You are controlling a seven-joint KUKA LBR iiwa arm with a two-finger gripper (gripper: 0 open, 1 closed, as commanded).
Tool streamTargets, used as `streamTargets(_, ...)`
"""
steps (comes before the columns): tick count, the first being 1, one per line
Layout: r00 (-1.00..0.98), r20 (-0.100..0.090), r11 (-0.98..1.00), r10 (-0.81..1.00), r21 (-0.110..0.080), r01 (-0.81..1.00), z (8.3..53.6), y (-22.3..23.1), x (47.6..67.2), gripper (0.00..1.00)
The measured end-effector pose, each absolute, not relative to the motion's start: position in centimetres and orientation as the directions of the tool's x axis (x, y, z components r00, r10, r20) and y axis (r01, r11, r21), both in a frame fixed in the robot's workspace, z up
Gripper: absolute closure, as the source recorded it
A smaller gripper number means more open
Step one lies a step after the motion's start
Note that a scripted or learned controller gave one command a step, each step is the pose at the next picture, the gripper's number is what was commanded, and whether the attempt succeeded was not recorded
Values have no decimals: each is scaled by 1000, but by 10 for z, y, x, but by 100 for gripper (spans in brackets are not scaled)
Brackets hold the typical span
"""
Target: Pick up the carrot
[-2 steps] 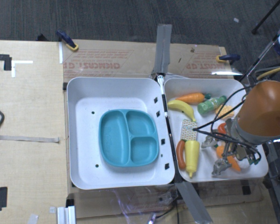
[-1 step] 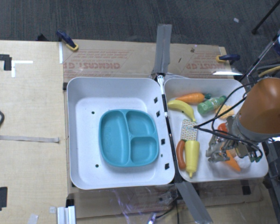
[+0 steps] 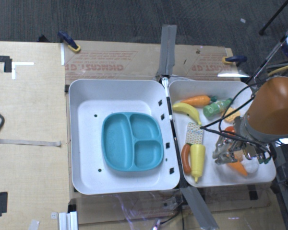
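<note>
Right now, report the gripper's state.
Gripper: low over the right bin, near an orange piece; open or shut cannot be told.

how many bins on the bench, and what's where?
2. Left bin holds a teal divided plate. Right bin holds the carrot, a banana, more toy food, and the gripper; it may hide items.

My one camera sits fixed above the pale wooden tabletop (image 3: 24,119), looking down slantwise over both shallow white plastic bins (image 3: 79,128).
</note>
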State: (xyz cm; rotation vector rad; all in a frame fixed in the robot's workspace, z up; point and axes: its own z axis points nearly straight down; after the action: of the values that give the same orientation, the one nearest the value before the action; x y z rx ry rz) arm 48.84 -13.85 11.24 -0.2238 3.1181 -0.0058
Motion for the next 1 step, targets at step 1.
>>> streamTargets(1, -990, -15, 990, -143, -5, -143, 112, -138, 488, 0)
